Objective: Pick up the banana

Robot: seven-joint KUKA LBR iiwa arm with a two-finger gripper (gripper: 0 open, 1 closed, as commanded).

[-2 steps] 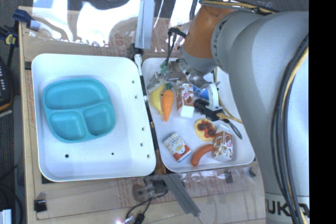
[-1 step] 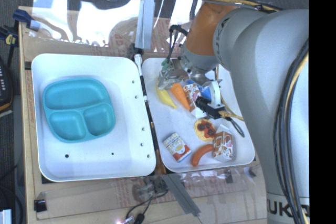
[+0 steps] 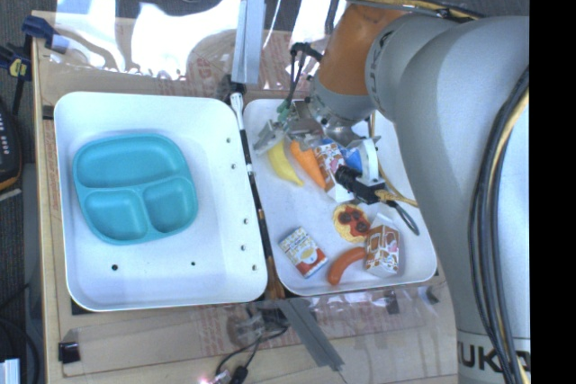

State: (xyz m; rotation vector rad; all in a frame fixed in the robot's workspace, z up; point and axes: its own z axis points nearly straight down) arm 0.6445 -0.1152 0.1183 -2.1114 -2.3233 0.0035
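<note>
- Nearest to my camera, at the right bin's (image 3: 270,274) front edge: a small carton (image 3: 302,252), a sausage (image 3: 346,263) and a printed box (image 3: 382,249), all well short of the gripper.
- Further in, a round pizza-like toy (image 3: 351,221), between those and the gripper.
- Gripper (image 3: 281,127) sits low at the far end of the right bin; I cannot tell how its fingers stand, metal parts blur together.
- Banana (image 3: 283,163) lies just on the near side of the gripper, on the bin floor; I cannot tell if they touch.
- Carrot (image 3: 309,163) lies touching the banana, on its arm side.
- Away from the gripper, across the divide, a blue divided tray (image 3: 135,186) in the left bin (image 3: 216,265).
</note>
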